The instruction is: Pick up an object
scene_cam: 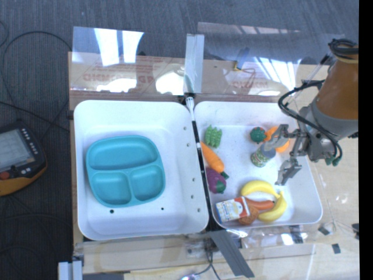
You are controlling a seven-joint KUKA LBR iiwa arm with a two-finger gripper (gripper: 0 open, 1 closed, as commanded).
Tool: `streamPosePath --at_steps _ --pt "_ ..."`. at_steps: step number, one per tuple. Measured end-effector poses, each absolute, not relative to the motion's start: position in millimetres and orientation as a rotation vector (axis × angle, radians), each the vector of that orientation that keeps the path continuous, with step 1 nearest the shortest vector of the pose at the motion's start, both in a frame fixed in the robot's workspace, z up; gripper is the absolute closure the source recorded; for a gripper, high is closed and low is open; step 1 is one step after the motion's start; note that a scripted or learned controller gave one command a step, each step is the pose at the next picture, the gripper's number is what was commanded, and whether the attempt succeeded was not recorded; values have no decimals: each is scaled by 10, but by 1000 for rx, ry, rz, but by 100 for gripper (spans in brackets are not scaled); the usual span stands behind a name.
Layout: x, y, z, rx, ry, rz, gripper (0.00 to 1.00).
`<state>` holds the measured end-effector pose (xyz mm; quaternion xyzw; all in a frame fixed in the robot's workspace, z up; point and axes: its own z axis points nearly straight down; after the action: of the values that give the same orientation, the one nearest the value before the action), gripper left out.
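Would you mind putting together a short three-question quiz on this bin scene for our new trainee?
1. True or false: the teal divided tray lies in the left bin.
2. Which item lies nearest the front edge of the right bin? A) green grapes B) carrot C) banana
3. Fill in: the purple eggplant lies just in front of the ____.

Key
1. True.
2. C; the banana lies beside a small carton at the front.
3. Carrot.
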<state>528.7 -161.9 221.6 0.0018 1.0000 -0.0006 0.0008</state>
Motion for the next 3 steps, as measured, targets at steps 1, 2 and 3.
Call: streamPosePath --at_steps 1,2,3 --pt "6180 -1317 1058 379 3123 1 0" --pt "5925 -1004 910 708 3046 -3 0" --pt "5949 -997 1035 702 3039 -5 100"
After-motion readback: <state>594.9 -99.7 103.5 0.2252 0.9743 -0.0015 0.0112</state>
